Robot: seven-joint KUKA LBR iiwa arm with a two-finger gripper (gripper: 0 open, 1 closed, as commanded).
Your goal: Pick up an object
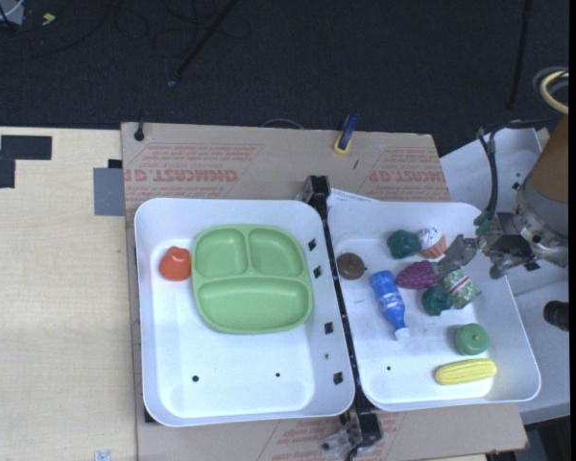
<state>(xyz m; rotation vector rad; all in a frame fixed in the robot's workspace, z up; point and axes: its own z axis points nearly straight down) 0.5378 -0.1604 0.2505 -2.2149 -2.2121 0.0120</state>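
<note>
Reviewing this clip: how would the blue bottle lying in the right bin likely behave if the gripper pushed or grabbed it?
The blue bottle lies on its side on the right bin's smooth floor, so a sideways push would probably roll it. Its rounded, glossy-looking body may slip between fingers. It looks like a small plastic toy, so likely light and stiff.

The cardboard sheet point(269, 166) under the bins carries red print, upside down and too blurred to read.

- Right bin point(518, 377): 8 small things crowd the upper middle; bare floor lies near the front left.
- Left bin point(163, 373): green plate point(252, 279) fills the middle; front is bare.
</note>
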